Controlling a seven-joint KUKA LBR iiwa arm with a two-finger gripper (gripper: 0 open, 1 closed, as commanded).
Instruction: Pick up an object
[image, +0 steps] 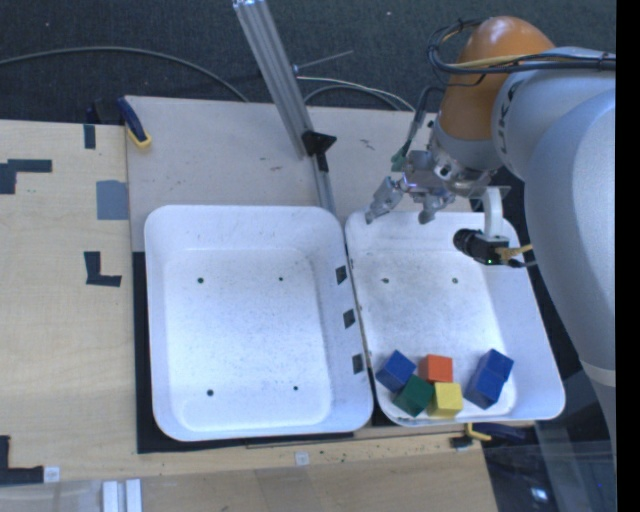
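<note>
Two-finger metal gripper (405, 207) poised above far rim of right-hand shallow white bin (520, 330), fingers spread, nothing between them. Cluster of small blocks at near end: blue cube (396, 368), orange cube (436, 367), green cube (412, 396), yellow cube (447, 399), larger blue block (490, 377). Well apart from gripper, straight down bin's length toward camera
</note>
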